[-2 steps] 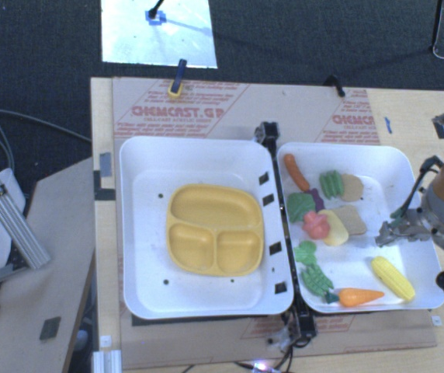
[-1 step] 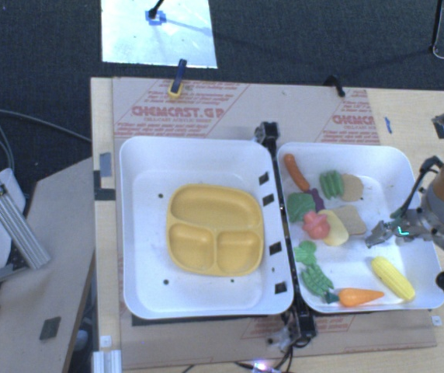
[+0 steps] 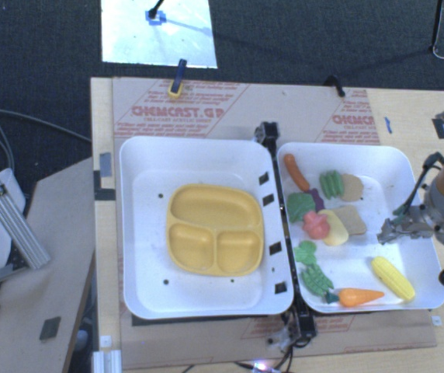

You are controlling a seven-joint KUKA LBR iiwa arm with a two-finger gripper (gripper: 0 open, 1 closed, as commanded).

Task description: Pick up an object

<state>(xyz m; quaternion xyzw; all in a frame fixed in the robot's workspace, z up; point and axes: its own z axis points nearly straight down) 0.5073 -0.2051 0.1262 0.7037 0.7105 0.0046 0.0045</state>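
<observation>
The right bin [image 3: 397, 162] holds a group of toy foods. A red-orange sausage [image 3: 296, 172] lies slanted near its back left corner, and a green piece [image 3: 331, 183] lies beside a tan one [image 3: 352, 186]. In the middle a pink piece [image 3: 316, 224] touches a pale yellow one [image 3: 335, 229]. A yellow corn cob [image 3: 393, 277] and an orange carrot [image 3: 359, 295] lie at the front.
</observation>
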